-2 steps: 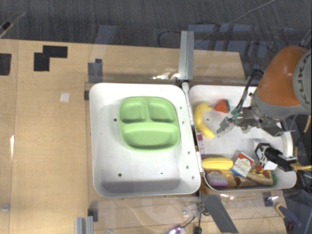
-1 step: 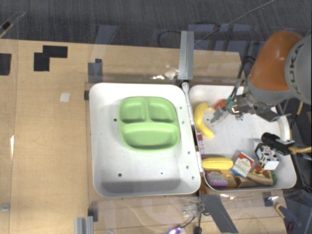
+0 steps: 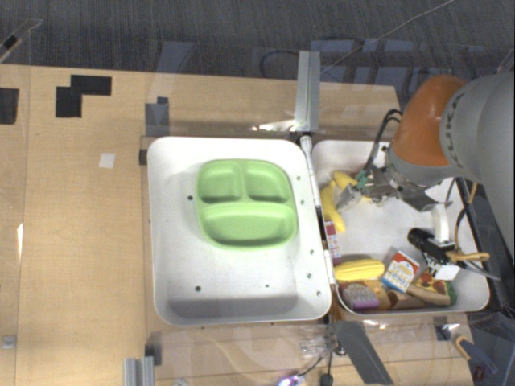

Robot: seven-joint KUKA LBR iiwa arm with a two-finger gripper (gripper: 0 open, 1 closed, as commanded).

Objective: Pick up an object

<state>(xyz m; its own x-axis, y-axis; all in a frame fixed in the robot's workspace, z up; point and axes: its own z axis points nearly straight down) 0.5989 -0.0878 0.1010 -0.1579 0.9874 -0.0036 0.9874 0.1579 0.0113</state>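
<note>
Robotics lab: wooden bench (image 3: 72, 240) carrying 2 white bins (image 3: 173, 296), black marker patches (image 3: 80, 93) at its far-left corner, loose cables (image 3: 418, 18), grey carpet (image 3: 201, 14) beyond.

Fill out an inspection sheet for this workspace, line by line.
Surface: wooden bench bearing two white bins, left bin and right bin.
Job's things: banana, corn cob, small cartons and toy foods at the right bin's near end.
Clutter: green divided tray in the left bin.
Grippers: hand low beside the banana; grip unclear.
Cables: black cable by the wrist; another across the dark floor.
Surroundings: black markers on the bench.
</note>
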